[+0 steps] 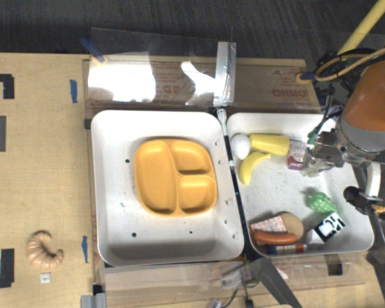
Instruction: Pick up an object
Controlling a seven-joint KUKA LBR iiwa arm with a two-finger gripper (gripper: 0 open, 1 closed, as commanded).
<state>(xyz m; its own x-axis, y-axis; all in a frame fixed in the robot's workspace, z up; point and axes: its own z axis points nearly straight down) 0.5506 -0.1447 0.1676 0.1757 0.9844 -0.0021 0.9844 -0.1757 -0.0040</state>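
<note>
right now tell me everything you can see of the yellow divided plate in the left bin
The yellow divided plate lies flat, face up, near the middle of the left bin. It looks like smooth matte plastic, a rounded rectangle with raised ridges splitting it into three wells: one long well on its left side and two smaller ones stacked on its right. Its wells hold nothing, and only the bin floor touches it.

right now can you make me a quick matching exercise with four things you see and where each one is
Things:
1. orange divided plate
2. white egg
3. croissant
4. black and white block

Places:
a. near corner of the right bin
b. on the cardboard left of both bins
c. middle of the left bin
d. right bin, next to the banana

Pairs: 1-c, 2-d, 3-b, 4-a
</note>
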